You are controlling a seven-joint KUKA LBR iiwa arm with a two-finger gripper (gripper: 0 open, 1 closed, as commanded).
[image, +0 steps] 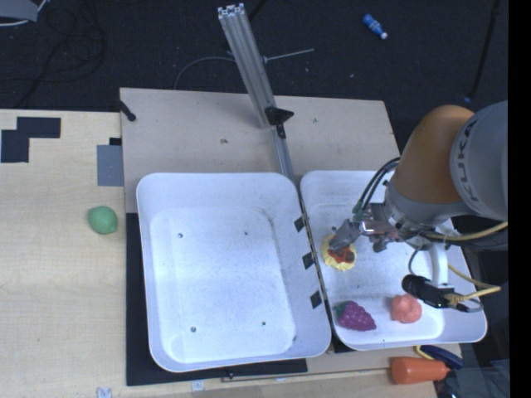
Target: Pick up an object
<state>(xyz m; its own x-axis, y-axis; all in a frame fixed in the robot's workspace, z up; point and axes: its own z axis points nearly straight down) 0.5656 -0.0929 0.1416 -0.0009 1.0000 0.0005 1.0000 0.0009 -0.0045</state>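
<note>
- The small yellow-and-red toy object (340, 258), lumpy and looking like moulded plastic or foam, lies in the right-hand shallow white bin (328, 191), near that bin's left wall and about midway along it.
- The two-finger gripper (343, 240) sits directly over the toy's upper edge, touching or just above it; its lower end overlaps the yellow part. Whether it is spread, closed, or has anything pinched cannot be told from this angle, so no grasp can be claimed.
- Handling, as a judgement: the toy looks light and rigid or slightly yielding, with a smooth skin that may slip. Its rounded, uneven outline favours a pinch across the narrow middle rather than at a tapering end.
- Risk, as a judgement: so close to the bin wall, a sideways nudge could push it against the wall rather than lift it.
- Same bin, near the front edge: a purple grape-cluster toy (356, 315) and a pink rounded toy (406, 308), well apart from the gripper.
- The left-hand white bin (149, 191) lies alongside; a green ball (103, 220) rests on the wooden bench (50, 255) to its left.
</note>
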